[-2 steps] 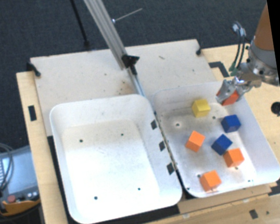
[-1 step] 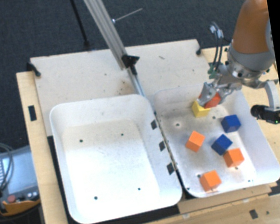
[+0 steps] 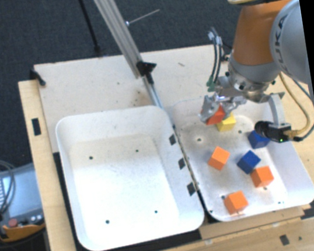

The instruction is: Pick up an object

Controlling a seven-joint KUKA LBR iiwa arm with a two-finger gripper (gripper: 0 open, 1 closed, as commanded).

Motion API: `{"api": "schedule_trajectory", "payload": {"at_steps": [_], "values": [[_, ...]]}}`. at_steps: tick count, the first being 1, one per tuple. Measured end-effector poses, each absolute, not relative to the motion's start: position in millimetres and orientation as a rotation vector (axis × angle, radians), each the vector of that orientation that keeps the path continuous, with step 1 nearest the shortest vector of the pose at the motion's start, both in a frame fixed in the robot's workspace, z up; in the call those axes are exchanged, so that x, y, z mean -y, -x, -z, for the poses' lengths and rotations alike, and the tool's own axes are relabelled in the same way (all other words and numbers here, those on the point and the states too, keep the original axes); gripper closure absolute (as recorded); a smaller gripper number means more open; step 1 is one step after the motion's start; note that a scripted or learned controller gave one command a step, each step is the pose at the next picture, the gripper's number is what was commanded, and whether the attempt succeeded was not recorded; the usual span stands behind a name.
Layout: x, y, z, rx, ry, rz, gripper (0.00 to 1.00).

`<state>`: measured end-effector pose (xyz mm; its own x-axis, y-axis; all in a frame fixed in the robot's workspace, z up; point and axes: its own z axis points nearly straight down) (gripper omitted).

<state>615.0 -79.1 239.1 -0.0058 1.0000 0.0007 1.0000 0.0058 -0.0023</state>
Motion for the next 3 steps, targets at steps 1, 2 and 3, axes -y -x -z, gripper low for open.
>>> {"api": "schedule_trajectory", "payload": {"at_steps": [1, 2, 3], "values": [[23.5, -636.1, -237.1, 2.228, 2.215, 0.002, 1.00], [-25.6, -646.0, -247.0, 2.226, 2.216, 0.002, 1.00], [-76.6, -656.3, -229.5, 2.228, 2.215, -0.001, 1.00]]}}
